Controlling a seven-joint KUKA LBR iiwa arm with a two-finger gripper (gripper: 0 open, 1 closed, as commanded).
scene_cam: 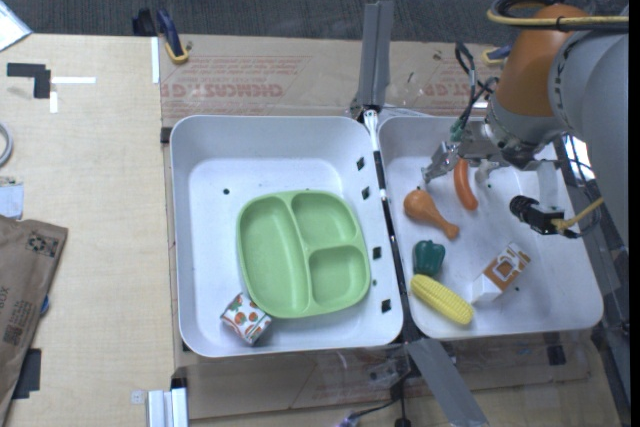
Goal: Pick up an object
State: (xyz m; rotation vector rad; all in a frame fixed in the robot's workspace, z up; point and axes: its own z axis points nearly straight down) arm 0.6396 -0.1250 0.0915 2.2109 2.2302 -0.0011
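Arm reached in from the right over the right bin (560,310). Gripper (462,165) sat low at the bin's back-left part, fingers spread to either side of the sausage (464,185): one finger (438,162) to its left, the other to its right near the sausage's top end. Sausage was orange-red, lying roughly lengthwise front to back. The fingers appeared to bracket it, but whether they pressed on it could not be read from this angle; the sausage looked to be resting on the bin floor, not lifted.

Other contents of right bin: drumstick (430,211) just beside the sausage on its left-front; green pepper (428,257) in front of that; corn (441,300) near the front-left corner; small carton (505,270) toward the front-right, well apart from the gripper.

Left bin (200,215) held a green tray (300,253) with three compartments, nothing in them, and a small patterned box (246,319) touching the tray's front-left corner.

Judgement on progress: approach and descent looked complete, with the sausage the likely target. Grasp not confirmed; closing, if not already done, and the lift remained. Risk noted: the drumstick lay close enough that the left finger might nudge it on closing, and a round, slim sausage could roll or slip out of a loose pinch.
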